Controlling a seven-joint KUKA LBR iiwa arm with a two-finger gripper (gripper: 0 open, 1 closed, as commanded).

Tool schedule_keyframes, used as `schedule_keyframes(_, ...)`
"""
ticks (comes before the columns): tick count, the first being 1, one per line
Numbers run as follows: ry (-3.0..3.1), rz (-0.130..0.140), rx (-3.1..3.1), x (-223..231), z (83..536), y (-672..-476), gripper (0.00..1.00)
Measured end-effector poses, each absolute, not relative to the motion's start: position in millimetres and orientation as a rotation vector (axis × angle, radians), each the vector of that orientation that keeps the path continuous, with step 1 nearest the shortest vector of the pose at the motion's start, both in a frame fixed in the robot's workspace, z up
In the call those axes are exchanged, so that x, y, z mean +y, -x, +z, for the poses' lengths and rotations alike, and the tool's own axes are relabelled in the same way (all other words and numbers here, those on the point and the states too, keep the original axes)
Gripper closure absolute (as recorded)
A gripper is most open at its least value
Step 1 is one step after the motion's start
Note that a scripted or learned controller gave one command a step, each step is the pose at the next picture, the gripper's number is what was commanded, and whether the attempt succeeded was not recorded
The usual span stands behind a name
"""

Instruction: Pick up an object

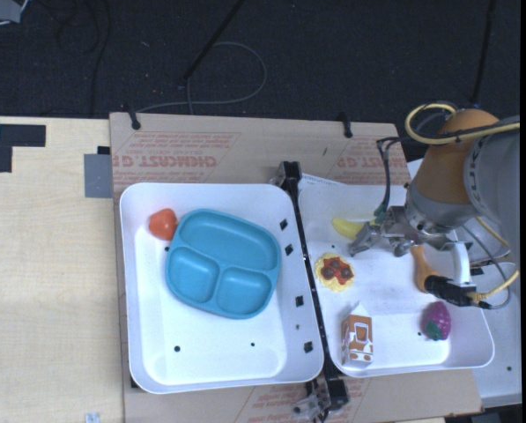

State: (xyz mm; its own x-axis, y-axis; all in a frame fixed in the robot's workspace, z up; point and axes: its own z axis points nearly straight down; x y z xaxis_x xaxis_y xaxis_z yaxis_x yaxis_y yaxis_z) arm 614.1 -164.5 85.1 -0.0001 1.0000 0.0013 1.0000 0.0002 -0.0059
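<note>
My gripper (361, 239) is low in the right bin (395, 359), its dark fingers reaching left toward a yellow banana-shaped piece (344, 227) that lies just off their tips. A round yellow and red toy (335, 272) lies below the gripper. A white and orange carton (358, 339) stands near the bin's front. A purple berry-like toy (436, 321) sits at the front right, and an orange piece (419, 267) lies partly under the wrist. Nothing shows between the fingers.
The left bin (157, 342) holds a blue divided plate (222, 263) and a small red-orange ball (163, 224) at its top left. A black divider (303, 271) separates the bins. Cables trail from the arm (461, 166) over the right bin's right side.
</note>
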Motion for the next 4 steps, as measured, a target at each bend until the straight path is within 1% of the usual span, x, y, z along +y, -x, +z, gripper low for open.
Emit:
schedule_keyframes(1, 2.221, 0.003, -2.217, -165, 98, -614.8, 1.00)
schedule_keyframes(2, 2.220, 0.000, -2.222, -158, 144, -612.1, 1.00)
schedule_keyframes(3, 2.221, -0.002, -2.224, -151, 190, -616.1, 1.00)
schedule_keyframes(4, 2.223, -0.002, -2.224, -159, 238, -616.2, 1.00)
